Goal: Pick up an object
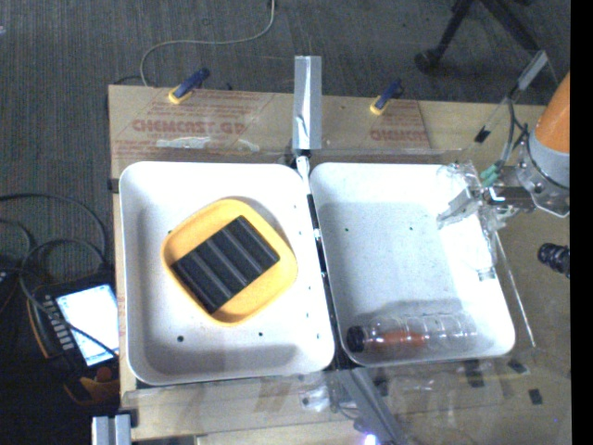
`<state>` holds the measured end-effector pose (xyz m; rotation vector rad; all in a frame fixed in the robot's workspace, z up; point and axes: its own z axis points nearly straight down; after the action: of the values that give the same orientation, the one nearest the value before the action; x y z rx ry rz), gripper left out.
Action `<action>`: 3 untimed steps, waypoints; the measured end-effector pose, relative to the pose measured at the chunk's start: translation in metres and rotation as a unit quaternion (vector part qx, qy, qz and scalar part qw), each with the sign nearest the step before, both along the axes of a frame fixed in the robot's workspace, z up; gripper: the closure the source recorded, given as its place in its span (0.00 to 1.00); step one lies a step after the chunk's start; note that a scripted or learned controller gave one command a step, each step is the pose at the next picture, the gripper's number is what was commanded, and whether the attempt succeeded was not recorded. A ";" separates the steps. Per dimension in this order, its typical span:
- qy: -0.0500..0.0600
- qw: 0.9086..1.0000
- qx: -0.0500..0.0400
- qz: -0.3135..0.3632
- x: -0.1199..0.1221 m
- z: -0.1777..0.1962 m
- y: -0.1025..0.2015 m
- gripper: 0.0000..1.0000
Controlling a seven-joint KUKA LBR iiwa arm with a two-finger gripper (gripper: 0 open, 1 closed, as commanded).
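My gripper hangs over the upper right part of the right shallow white bin, my grey arm with its orange band reaching in from the right. I cannot tell how my jaws stand; they blur into pale metal against the white floor, and I see nothing caught in them.

The nearest thing to pick is a clear plastic bottle with a dark cap and a reddish-brown tint inside. It lies on its side along the near wall of the right bin, cap end pointing toward the divide between the bins, well apart from my gripper. The floor between us is bare white with a few small dark specks, so nothing blocks that stretch, though the bottle sits pressed close to the near wall.

In the left shallow white bin lies a rounded yellow block with a black ribbed top, turned at a slant near the middle, apart from every wall.

Behind the bins, on the brown board of the table, two clamps with blue and yellow handles sit on the far edge, and an upright grey metal post stands at the seam between the bins. A thin cable loops over the dark carpet beyond, with an office chair base at top right and a lit handheld screen at left.
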<state>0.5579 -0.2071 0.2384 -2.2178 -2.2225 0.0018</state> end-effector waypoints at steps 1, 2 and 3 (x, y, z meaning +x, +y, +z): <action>0.001 0.995 0.000 -0.097 -0.054 -0.035 0.107 0.00; -0.007 0.996 -0.001 -0.094 -0.047 -0.135 0.051 0.00; 0.000 0.989 -0.001 -0.150 -0.012 -0.092 0.043 0.00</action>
<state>0.5462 -0.1644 0.1467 -2.5278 -1.8642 0.0050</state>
